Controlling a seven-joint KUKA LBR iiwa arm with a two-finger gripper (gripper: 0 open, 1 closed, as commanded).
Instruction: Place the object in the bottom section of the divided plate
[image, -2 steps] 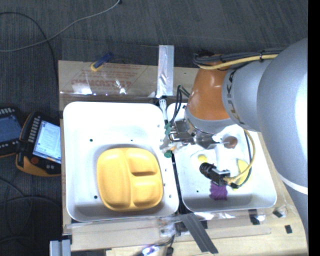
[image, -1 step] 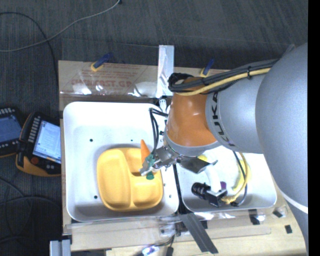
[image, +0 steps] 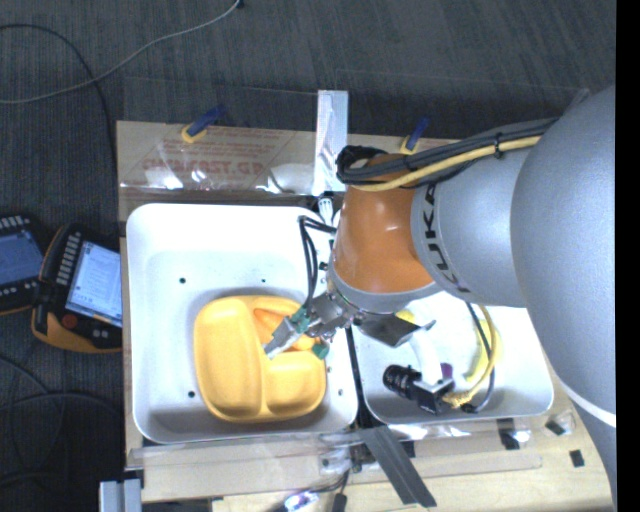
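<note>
Hovering over the yellow divided plate (image: 240, 360), the claw (image: 296, 338) grips a small green object (image: 299, 323).

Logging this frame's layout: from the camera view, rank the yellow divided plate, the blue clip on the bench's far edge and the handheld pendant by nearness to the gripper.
1. Yellow divided plate, left bin, directly under the gripper.
2. Blue clip, far edge of the bench.
3. Handheld pendant, off the bench, far left.
</note>
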